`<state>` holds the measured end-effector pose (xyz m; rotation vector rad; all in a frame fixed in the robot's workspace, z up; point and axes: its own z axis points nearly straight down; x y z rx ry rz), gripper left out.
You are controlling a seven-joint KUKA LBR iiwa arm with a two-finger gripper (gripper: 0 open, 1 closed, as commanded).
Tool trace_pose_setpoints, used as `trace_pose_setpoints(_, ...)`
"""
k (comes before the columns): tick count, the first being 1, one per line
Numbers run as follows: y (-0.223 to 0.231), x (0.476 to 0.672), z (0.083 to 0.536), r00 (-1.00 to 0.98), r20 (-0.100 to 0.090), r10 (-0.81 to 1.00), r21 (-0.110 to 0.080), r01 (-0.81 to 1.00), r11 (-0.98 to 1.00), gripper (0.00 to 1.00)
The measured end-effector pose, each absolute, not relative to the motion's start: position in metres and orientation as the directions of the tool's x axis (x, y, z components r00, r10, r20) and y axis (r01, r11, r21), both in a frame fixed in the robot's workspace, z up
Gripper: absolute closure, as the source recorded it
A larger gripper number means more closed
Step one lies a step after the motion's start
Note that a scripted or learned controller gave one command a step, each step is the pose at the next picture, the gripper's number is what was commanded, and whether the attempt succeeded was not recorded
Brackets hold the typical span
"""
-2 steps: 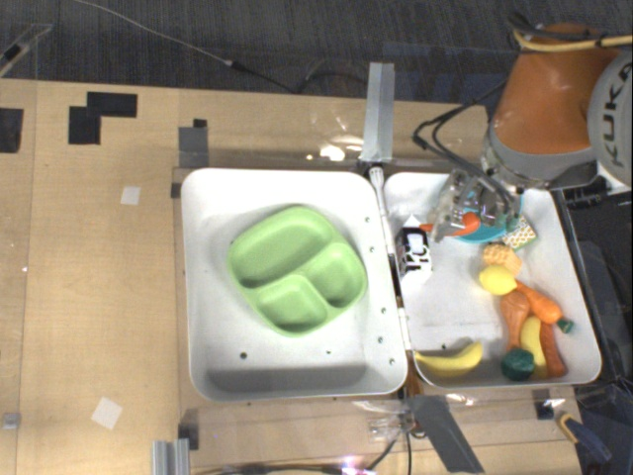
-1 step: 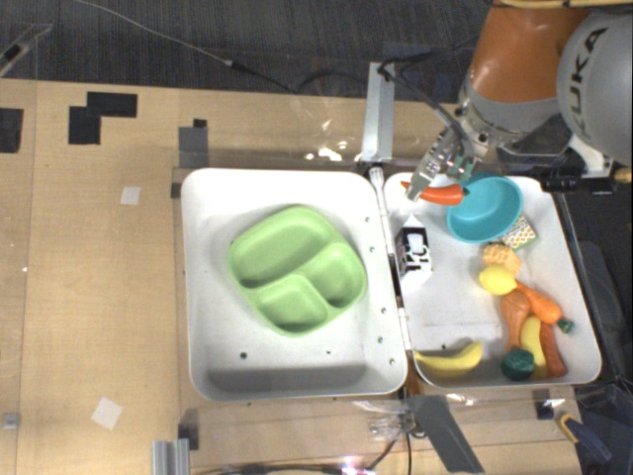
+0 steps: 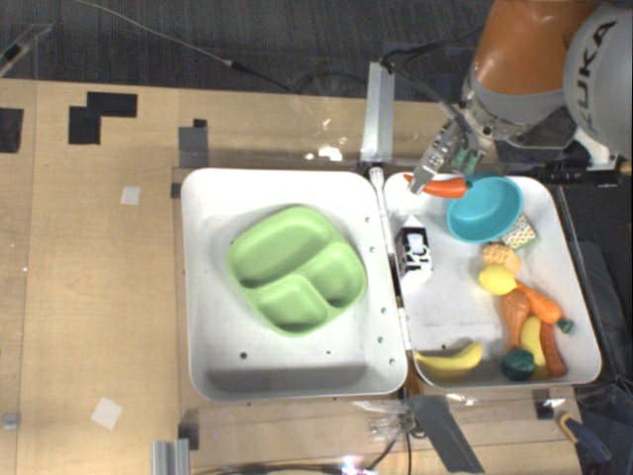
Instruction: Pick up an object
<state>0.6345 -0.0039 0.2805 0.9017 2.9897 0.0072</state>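
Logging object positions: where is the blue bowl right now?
The blue bowl sits tilted in the right bin, near its far edge, beside the carrot.

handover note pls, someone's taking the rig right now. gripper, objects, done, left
Gripper: over the back left corner of the right bin, at the orange carrot-like piece. Can't tell if it has it.
Right bin: blue bowl, banana at the front, a row of toy food along the right side, a small black-and-white item.
Left bin: green divided plate.
Done: no pick confirmed.
Left: secure one object and lift it.
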Motion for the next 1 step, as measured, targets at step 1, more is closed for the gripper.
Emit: trace_pose_setpoints(1,-0.0364,0.5802,0.2601,-0.925,-0.005,0.38,0.002,0.38,0.925,1.0)
